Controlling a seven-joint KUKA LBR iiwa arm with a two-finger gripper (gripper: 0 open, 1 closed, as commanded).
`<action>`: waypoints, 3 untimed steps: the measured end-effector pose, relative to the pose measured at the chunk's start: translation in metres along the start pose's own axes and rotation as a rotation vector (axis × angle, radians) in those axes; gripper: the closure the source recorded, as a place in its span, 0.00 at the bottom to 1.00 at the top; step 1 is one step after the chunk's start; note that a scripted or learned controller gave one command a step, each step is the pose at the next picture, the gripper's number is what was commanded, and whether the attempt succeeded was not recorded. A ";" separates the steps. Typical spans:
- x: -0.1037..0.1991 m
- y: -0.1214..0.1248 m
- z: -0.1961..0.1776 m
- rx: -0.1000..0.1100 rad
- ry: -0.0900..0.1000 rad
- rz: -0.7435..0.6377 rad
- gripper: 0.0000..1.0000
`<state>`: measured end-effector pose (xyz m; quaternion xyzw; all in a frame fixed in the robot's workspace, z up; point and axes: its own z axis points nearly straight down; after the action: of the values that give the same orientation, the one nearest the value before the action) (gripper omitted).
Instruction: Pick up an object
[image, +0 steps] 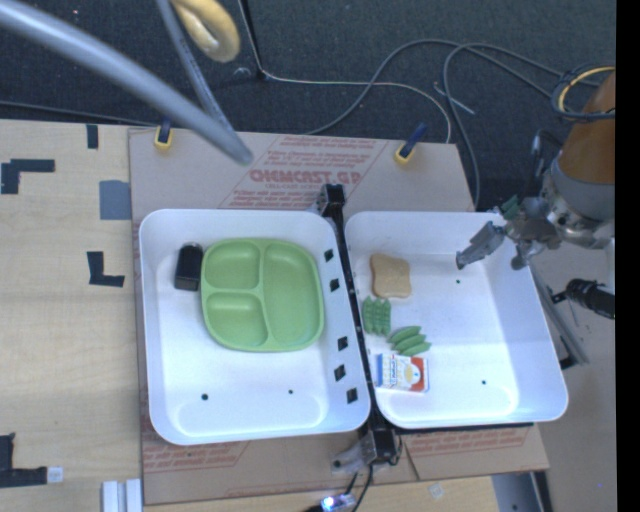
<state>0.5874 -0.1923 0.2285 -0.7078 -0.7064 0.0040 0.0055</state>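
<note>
The right bin (520, 340) holds a tan slice of bread (390, 275), a green ridged piece (377, 315), a green pea pod (408, 340) and a small red and white carton (402, 373), all along its left side. My gripper (490, 262) hangs over the bin's upper right part, well to the right of the bread. Its fingers (478, 246) are spread open with nothing between them.
The left bin (240, 410) holds a green divided plate (263, 295) and a small black block (188, 267) beside it. A black divider with clips (345, 300) runs between the bins. Cables (430, 70) lie behind the bench.
</note>
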 end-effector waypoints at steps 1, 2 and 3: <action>0.000 0.003 -0.007 -0.012 -0.003 -0.003 0.00; 0.004 -0.007 0.043 -0.007 -0.002 -0.003 0.00; 0.003 -0.006 0.108 -0.006 -0.002 -0.003 0.00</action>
<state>0.5802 -0.1892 0.1210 -0.7066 -0.7076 0.0025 0.0027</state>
